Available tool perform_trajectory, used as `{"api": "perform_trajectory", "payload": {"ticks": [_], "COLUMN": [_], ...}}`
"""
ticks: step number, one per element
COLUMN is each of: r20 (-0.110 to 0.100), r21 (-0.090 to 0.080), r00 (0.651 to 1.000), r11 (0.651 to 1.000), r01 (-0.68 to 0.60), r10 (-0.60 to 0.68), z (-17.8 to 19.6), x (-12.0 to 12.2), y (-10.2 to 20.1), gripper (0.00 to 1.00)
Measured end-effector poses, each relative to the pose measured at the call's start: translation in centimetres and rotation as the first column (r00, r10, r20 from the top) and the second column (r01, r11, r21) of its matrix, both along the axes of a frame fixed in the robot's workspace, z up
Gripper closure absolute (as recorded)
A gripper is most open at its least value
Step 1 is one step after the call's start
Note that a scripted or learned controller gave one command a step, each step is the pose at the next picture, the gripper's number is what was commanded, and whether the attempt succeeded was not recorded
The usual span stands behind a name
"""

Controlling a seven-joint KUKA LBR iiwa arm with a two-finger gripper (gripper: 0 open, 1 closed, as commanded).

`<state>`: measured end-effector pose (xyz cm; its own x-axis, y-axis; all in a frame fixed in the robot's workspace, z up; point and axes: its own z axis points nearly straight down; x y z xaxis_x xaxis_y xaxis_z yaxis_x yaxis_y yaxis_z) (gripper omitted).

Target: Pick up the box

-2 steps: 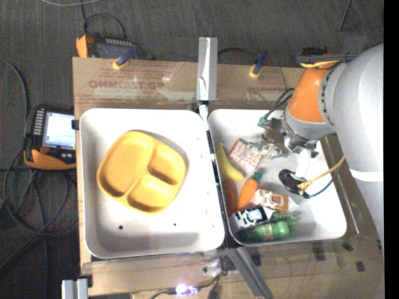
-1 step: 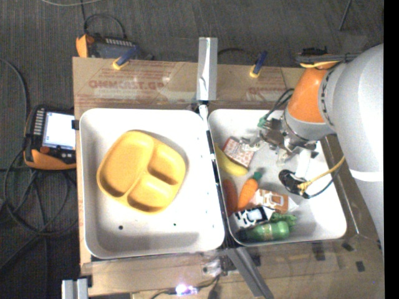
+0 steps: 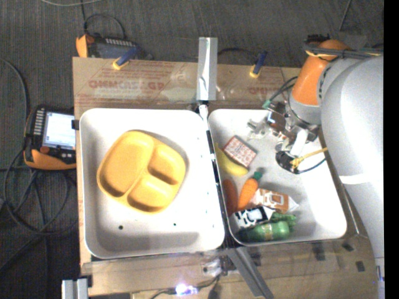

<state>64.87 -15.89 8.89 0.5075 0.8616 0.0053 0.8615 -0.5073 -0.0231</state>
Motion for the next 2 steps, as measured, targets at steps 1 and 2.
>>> {"api": "perform_trajectory", "payload": {"ticks": [1,2], "r20": [0.006,0.025], "r21": [-0.017,-0.038], "r00": [0.985,0.971], "r11": [0.985,0.97], "r01": [0.172,0.239], "r10": [-0.172,-0.238], "z": [3.4,0.5], "x": [1.8,0.4], "y": [-5.0,-1.1], "gripper": [0.0,0.0]}}
